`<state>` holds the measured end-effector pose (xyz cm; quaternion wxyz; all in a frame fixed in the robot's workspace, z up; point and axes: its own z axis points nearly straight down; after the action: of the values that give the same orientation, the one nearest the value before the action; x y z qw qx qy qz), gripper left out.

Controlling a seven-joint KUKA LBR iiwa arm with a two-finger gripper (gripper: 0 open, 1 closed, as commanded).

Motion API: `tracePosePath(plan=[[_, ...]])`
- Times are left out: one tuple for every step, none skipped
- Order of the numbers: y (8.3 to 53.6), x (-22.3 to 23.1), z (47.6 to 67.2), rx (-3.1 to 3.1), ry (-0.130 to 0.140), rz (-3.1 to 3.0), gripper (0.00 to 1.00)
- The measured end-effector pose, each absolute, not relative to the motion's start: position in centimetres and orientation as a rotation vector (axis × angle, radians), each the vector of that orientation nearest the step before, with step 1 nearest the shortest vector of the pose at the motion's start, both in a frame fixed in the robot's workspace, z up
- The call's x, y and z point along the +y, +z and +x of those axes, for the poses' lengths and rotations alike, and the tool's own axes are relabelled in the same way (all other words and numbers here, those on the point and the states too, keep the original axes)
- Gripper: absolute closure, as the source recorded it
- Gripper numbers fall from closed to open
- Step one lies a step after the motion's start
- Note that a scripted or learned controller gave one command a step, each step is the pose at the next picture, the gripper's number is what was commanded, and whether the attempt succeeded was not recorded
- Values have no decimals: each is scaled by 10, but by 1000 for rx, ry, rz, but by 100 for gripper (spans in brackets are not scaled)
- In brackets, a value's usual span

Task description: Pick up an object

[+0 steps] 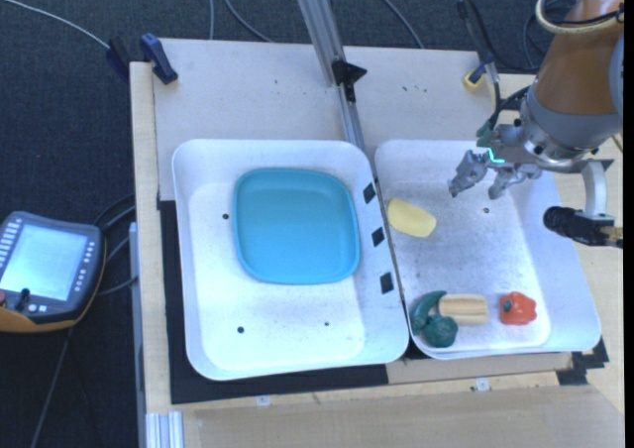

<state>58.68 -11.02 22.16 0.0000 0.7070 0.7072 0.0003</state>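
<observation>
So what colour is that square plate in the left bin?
The square plate is a light turquoise blue, plain with no pattern, seen clearly in the camera view.

no readable text, labels, numbers or signs anywhere

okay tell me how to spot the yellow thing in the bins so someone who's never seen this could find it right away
Start at the right white bin, the one without the blue plate. The yellow lump lies alone near that bin's left wall, about midway along it. The other objects cluster along the bin's near edge; it alone is pale yellow.
</observation>
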Motion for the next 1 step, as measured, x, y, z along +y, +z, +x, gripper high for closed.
tracePosePath(plan=[[222,-110,587,2222,1,2221,0]])
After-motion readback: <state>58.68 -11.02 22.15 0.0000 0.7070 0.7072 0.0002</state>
